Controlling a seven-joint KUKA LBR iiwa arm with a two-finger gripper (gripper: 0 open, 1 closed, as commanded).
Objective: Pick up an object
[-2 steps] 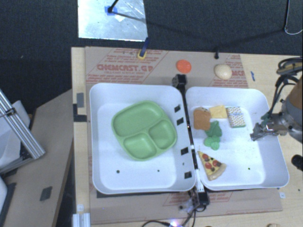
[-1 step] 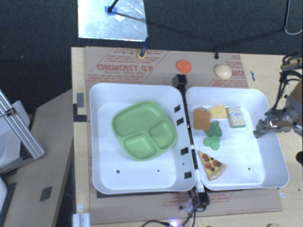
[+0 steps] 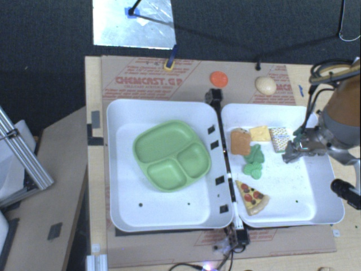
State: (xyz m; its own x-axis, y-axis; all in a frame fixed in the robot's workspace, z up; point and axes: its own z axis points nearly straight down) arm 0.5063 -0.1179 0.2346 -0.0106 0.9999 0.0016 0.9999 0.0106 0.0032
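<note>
You're looking at a robotics lab bench, not a kitchen. Two shallow white bins, left bin (image 3: 121,168) and right bin (image 3: 304,205), sit on a protective-paper-covered board (image 3: 146,78) printed "CHEMCAST GP". Dark carpet (image 3: 45,49) surrounds the bench. At 12 o'clock a shiny foil-like sheet (image 3: 134,17) lies on the carpet with cables (image 3: 225,38) running across. At 9 o'clock you see aluminium framing (image 3: 22,157). Toy food in the right bin, e.g. a pizza slice (image 3: 251,196), and a green divided plate (image 3: 172,155) at centre look like test props. The grey arm (image 3: 344,117) enters at 3 o'clock.
</note>
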